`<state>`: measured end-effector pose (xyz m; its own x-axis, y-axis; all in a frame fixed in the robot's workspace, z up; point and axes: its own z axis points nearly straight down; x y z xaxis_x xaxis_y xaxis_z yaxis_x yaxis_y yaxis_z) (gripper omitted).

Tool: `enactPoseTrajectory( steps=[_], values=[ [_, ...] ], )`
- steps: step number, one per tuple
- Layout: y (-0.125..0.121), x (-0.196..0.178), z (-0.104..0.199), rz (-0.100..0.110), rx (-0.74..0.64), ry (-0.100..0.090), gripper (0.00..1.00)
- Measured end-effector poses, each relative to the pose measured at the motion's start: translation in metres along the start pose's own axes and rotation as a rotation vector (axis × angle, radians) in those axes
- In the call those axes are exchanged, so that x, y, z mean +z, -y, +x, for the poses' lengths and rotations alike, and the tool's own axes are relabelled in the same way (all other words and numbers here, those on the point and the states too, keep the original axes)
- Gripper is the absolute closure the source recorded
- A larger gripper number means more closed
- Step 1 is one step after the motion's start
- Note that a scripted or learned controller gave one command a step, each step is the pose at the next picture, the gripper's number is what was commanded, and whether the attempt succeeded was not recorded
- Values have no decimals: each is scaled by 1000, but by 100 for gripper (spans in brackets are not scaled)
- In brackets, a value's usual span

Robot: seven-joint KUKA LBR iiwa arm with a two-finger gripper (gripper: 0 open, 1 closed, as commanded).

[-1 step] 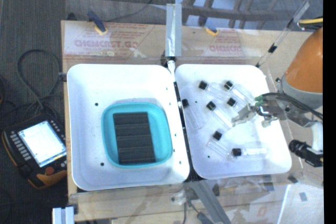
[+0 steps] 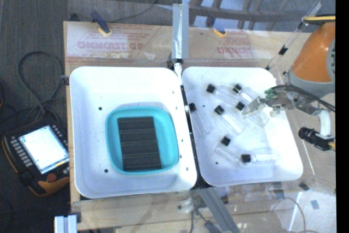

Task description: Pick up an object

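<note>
Clear plastic makes the small vials hard to read against the right-hand shallow white bin (image 2: 289, 163): only their black caps stand out, and the bodies fade into the white floor. Seven caps can be counted, among them one at far left (image 2: 210, 88), one beside it (image 2: 237, 88), one at the middle (image 2: 219, 111) and one nearest (image 2: 245, 159), whose pale tube lies flat pointing right. The metal end effector (image 2: 255, 108) reaches in from the right over the far right part of this bin, near two of the vials; how far it is spread, and whether it has hold of anything, I cannot tell, since glare blurs its tip. The grey arm with its orange band (image 2: 316, 52) is cut off at the right edge.

The left-hand shallow white bin (image 2: 87, 95) holds one turquoise square tray (image 2: 114, 133) with a black ribbed block (image 2: 139, 143) in it. Both bins sit side by side on a plywood worktop (image 2: 125, 43) with red printed lettering, partly under a clear sheet. Left of the worktop, on dark carpet, lies a black and orange handheld controller (image 2: 38, 153) with a lit screen, its cable looping away.
</note>
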<state>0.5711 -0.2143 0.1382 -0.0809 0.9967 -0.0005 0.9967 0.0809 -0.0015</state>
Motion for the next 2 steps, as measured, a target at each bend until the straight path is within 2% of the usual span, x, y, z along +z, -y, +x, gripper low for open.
enactPoseTrajectory(
  steps=[1,2],
  values=[
    [-51,44,-5,-7,-80,-4,0],
    [-73,48,48,-12,-130,5,0]
  ],
)
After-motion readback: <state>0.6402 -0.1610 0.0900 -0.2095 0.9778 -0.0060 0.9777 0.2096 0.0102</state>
